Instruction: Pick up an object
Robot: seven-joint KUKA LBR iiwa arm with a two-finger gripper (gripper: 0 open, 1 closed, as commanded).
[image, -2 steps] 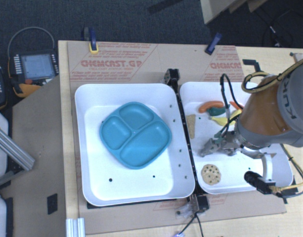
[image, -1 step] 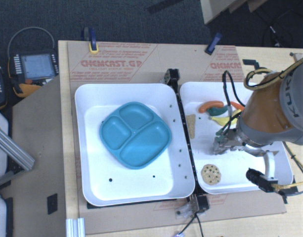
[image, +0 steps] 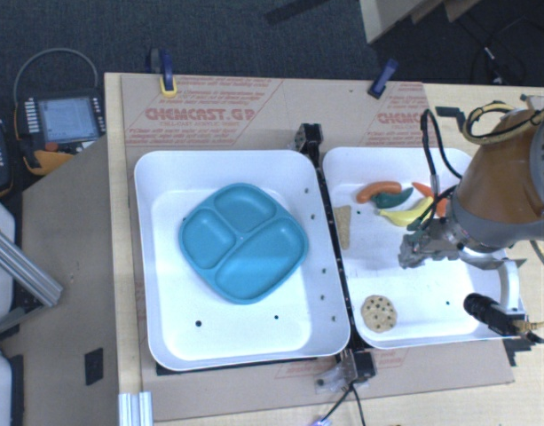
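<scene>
Camera view: hand (image: 413,248) low in right bin (image: 378,171).

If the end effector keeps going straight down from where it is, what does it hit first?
Most likely the bare floor of the right bin. The end effector points down just below the yellow toy, with the cookie lower-left of it. Depth is unclear from this slant, so it might graze the yellow toy.
</scene>
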